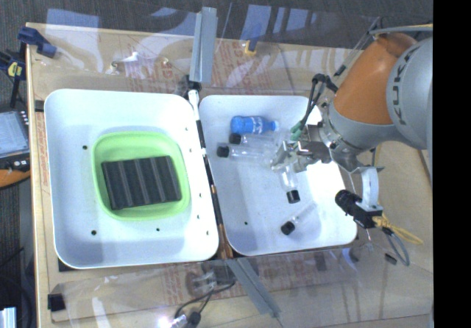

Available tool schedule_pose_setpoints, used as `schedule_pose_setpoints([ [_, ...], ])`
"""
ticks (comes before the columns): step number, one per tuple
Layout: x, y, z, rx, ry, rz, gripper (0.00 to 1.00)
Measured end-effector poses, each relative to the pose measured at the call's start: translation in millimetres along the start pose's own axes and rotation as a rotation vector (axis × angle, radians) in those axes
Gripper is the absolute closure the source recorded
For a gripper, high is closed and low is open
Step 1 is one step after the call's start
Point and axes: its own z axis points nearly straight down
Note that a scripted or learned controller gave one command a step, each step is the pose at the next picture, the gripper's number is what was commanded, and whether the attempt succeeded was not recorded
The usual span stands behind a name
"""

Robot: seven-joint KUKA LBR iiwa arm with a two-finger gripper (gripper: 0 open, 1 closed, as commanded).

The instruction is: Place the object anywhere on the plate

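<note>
Where the right bin (250, 238) holds clutter: clear bottles (254, 144), one blue-capped (246, 125), others black-capped, lying near its back and middle. Claw (287, 157) low over the bin's middle, just beside those bottles; fingers blurred, state cannot be told. Green plate (140, 144) with dark ridged insert (140, 179) in left bin (66, 120). Both bins on worktop (110, 54).
</note>
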Motion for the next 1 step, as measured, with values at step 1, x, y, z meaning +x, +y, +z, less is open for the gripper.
schedule_pose_setpoints([
  [1,0.0,0.0,0.0,0.0,0.0,0.0,0.0],
])
